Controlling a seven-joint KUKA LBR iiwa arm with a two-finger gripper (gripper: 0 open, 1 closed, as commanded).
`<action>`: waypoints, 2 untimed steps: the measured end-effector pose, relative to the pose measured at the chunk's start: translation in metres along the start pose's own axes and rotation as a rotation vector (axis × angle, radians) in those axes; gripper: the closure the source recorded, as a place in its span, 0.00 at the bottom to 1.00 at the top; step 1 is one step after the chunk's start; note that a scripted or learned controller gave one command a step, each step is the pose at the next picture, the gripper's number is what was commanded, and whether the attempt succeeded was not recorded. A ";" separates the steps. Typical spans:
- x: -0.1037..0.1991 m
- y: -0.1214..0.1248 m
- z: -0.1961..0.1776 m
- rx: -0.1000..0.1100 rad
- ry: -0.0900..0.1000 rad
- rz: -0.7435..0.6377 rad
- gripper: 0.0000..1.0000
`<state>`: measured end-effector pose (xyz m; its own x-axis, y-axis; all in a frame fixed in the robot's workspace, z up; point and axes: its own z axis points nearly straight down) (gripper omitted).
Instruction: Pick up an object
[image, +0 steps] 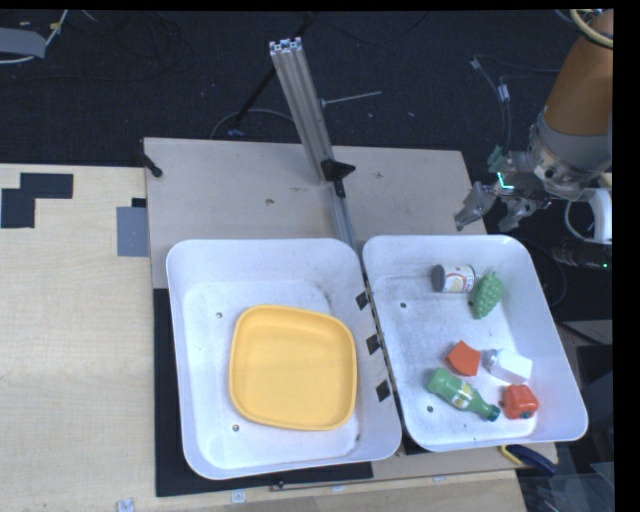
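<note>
The right bin (420, 420) holds several small objects: a little jar with a dark cap (453, 278) lying on its side, a green bumpy fruit-like piece (487, 294), an orange-red block (463, 358), a white bottle (507, 364), a green bottle (461, 393) lying flat and an orange-red lump (519, 401). My gripper (497, 208) hangs above the bench just beyond the right bin's far edge, at the upper right. Its fingers (472, 212) are spread with nothing between them. It is well apart from every object.
The left bin (190, 290) holds a yellow square plate (293, 366). A slanted aluminium rail (312, 110) rises behind the bins near their shared edge. Black clips (372, 342) line the divide between the bins. Pale bench surface lies to the left.
</note>
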<state>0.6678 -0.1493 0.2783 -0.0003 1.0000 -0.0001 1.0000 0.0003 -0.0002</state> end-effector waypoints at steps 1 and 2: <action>0.000 0.000 0.000 0.000 0.000 0.000 0.00; -0.009 -0.005 0.052 0.004 0.001 0.001 0.00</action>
<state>0.6627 -0.1584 0.2259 0.0004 1.0000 0.0004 1.0000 -0.0004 -0.0047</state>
